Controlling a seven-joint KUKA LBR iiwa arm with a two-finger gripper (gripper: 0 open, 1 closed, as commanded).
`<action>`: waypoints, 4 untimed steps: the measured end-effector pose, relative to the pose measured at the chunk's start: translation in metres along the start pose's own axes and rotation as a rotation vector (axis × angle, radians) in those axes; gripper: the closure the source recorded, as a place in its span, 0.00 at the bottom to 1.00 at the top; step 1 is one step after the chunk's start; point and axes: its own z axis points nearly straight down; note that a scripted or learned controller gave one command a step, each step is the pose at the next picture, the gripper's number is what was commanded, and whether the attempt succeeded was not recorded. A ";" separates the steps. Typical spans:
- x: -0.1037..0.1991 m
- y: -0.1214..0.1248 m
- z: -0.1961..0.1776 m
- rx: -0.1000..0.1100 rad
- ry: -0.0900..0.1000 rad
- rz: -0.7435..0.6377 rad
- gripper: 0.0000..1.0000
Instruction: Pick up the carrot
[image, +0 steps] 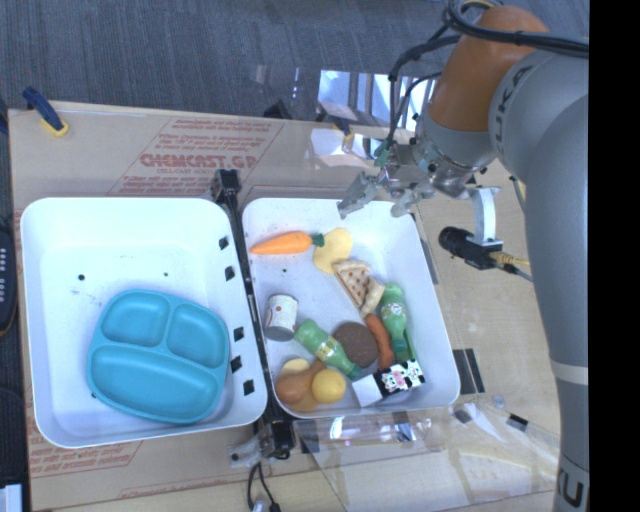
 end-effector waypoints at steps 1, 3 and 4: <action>0.020 0.019 0.151 -0.002 0.003 -0.029 0.00; 0.053 0.019 0.151 0.015 -0.001 0.085 1.00; 0.118 -0.063 0.060 -0.002 0.001 0.226 1.00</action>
